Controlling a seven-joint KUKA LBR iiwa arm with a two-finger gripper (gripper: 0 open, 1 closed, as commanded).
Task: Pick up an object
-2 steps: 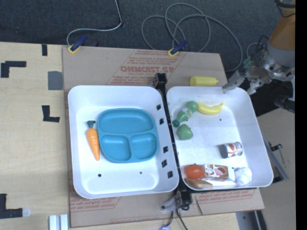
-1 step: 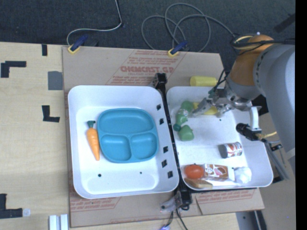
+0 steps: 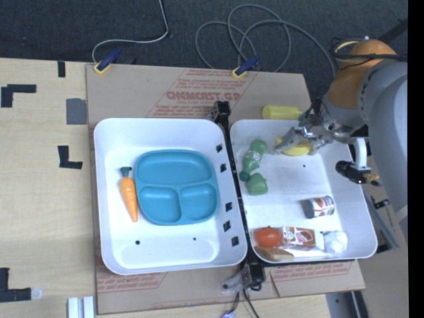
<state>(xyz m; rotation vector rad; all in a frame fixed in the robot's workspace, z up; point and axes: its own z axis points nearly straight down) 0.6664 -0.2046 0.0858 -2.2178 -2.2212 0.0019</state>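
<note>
Gripper (image 3: pixel 301 138) sits over the banana (image 3: pixel 296 150) in the right bin (image 3: pixel 351 211); jaw state indeterminate. Recommend centring before closing.

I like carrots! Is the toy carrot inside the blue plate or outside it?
Outside. The carrot lies on the floor of the left white bin, just beside the left edge of the blue divided plate, not in any of its compartments.

Arm (image 3: pixel 391 105) cut by right edge; end effector (image 3: pixel 301 136) partly hides yellow obj (image 3: pixel 298 150).
</note>
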